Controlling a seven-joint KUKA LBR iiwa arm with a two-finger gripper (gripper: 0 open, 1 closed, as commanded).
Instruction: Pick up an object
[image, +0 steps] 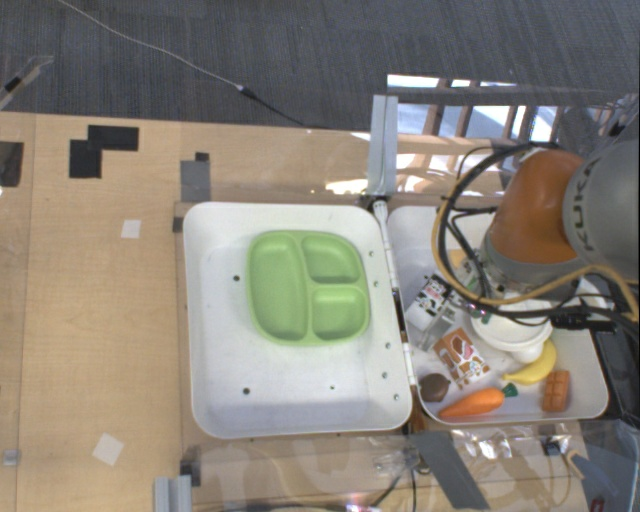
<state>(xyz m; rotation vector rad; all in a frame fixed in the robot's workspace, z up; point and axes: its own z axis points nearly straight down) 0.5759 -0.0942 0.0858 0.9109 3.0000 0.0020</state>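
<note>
Leftmost, the pale wooden desk (90, 330) carries a few black square marks and small grey tape patches. Next comes the left shallow white bin (215, 400), and in its middle lies a light green plastic divided plate (305, 286) with three compartments: one long compartment on its left side and two smaller ones on its right.

Further right, the right shallow white bin (410, 235) holds the loose things, gathered toward its near end. A small dark brown round object (433, 386) sits by the near left corner. Beside it lies an orange toy carrot (472, 402), its long axis running roughly left to right, thick end to the right and tapered tip pointing left toward the brown object. Above the carrot stands a small brown-and-white printed carton (461, 358), tilted. A yellow toy banana (535, 366) curves just right of the carrot, and an orange-brown block (556, 390) rests near the right wall.

The grey arm with the orange band (535, 215) hangs over this bin, black cables looping around it. The claw (437, 306) is at its lower left, near the carton; whether it is open or closed cannot be told.
</note>
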